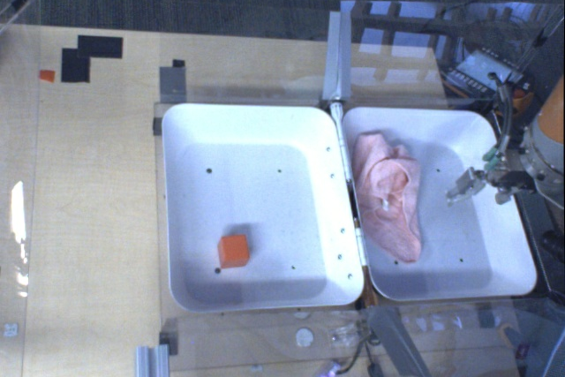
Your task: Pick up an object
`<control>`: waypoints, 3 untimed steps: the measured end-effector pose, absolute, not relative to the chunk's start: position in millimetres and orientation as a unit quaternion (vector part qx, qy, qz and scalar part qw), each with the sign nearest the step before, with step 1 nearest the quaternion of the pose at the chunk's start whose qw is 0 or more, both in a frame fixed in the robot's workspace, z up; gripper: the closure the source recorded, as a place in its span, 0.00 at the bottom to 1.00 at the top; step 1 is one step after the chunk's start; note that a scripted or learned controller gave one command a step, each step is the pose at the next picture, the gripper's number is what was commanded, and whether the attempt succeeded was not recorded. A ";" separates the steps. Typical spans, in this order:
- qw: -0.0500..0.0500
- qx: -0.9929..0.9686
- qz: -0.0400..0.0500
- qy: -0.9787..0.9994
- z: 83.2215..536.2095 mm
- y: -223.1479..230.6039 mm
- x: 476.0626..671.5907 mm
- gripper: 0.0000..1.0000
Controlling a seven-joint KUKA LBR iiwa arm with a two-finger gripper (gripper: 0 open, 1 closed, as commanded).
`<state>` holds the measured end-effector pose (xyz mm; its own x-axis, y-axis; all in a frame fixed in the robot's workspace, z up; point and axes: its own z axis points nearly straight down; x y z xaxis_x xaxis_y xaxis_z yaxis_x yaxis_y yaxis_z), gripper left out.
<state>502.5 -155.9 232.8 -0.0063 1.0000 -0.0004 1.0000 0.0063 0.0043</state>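
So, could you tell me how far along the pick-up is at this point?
Nothing looks picked up yet. The pink cloth lies crumpled in the right bin, and the orange block sits in the left bin. The pincer is above the right bin beside the cloth, carrying nothing. Closing on an object and lifting remain.

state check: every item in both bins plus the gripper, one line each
orange block: resting on the floor of the left bin, near its front-left, untouched.
pink cloth: crumpled, lying along the left side of the right bin, not held.
gripper: over the right bin's right part, apart from the cloth, holding nothing.
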 end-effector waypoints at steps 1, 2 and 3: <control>0.004 0.634 0.003 0.774 95.8 -116.5 570.0 0.00; 0.006 0.612 0.004 0.791 90.5 -99.3 589.2 0.00; 0.010 0.611 0.007 0.791 104.1 -98.1 592.6 1.00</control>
